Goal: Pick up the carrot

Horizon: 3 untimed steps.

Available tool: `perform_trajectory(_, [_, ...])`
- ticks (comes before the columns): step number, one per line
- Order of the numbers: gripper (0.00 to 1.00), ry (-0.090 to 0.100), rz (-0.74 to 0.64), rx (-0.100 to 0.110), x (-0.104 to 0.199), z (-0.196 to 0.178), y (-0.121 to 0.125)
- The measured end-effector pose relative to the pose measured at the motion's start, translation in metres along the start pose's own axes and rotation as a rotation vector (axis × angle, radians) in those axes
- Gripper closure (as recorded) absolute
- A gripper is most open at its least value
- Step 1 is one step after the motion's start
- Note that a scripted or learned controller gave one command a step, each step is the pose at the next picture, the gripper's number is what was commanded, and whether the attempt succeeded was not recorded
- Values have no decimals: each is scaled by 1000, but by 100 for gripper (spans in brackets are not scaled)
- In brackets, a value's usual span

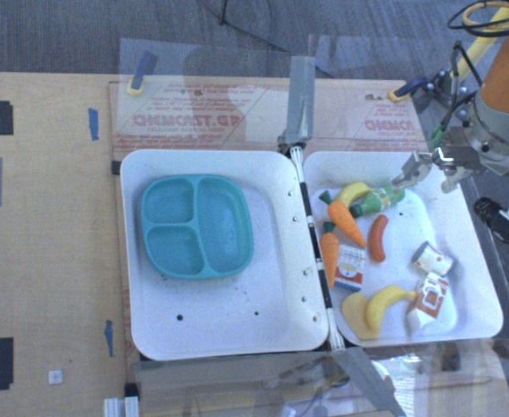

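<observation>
One carrot (346, 222) (green top upper-left), long axis diagonal, tip lower-right, end effector (428, 170) spread apart, gripping nothing.

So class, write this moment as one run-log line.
gripper: over right bin's upper edge, nothing held | carrot: lying in right bin, untouched | teal tray: left bin

Teal divided plate (197, 228), banana (385, 305), sausage (377, 237)
</observation>
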<state>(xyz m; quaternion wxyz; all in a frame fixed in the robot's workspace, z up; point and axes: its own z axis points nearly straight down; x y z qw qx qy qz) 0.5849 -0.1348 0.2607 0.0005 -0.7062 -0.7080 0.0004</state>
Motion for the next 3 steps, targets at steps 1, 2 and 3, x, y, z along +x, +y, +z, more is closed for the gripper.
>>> perform_trajectory(1, [0,-1,-253,-8,17,172,15])
perform_trajectory(2, [100,-6,-244,-14,12,161,15])
perform_trajectory(3, [100,1,-210,1,97,77,-41])
